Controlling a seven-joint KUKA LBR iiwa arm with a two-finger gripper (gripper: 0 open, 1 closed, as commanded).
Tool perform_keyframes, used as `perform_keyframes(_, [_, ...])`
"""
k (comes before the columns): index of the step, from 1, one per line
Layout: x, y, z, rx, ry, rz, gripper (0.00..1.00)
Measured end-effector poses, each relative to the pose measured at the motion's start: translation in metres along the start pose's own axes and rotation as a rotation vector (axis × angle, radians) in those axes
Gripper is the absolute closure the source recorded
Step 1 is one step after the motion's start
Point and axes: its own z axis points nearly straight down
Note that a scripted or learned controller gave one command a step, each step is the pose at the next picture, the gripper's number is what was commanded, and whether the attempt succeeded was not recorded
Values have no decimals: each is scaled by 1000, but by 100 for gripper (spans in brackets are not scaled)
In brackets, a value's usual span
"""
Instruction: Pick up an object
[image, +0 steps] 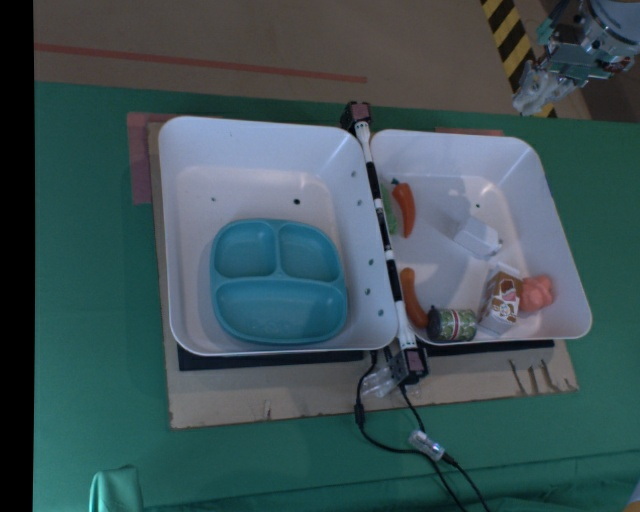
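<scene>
The right bin (545, 190) holds several small things: an orange carrot (404, 208) by the divider, a white box (477, 239) in the middle, a second orange piece (410, 297) lower left, a dark can (452, 323) lying on its side, a brown and white carton (503, 300), and a pink toy (539, 291) at the right wall. My gripper (532, 93) hangs at the top right, up above and beyond the right bin's far corner, well apart from all of them. Nothing hangs from it.
The left bin (190, 180) carries a teal divided plate (278, 281). A black and white bar (380, 220) runs between the bins, with cables (400, 420) trailing off its near end over the green cloth. Yellow and black hazard tape (505, 30) marks the floor behind.
</scene>
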Motion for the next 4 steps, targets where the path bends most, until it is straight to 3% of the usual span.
perform_keyframes(1, [0,0,0,1,-1,0,0])
perform_keyframes(2, [-1,2,-21,-16,-9,4,100])
perform_keyframes(3, [-2,2,-20,-16,-10,5,0])
perform_keyframes(4, [43,12,-269,26,19,-13,0])
